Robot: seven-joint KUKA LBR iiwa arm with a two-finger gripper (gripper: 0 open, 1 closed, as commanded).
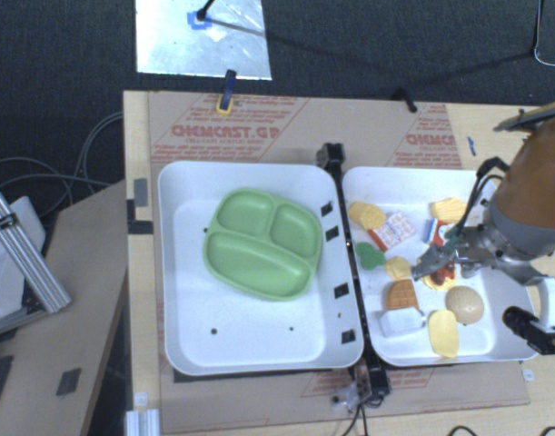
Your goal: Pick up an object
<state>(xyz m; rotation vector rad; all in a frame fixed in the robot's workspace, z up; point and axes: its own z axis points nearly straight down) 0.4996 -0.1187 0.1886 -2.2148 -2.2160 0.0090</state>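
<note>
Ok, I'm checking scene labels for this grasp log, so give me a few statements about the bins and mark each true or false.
1. The green divided plate lies in the left bin. True.
2. The small items are piled in the left bin. False: they lie in the right bin.
3. The end effector is over the right bin. True.
4. The green divided plate has five compartments. False: three.
5. A yellow piece lies near the right bin's front edge. True.
</note>
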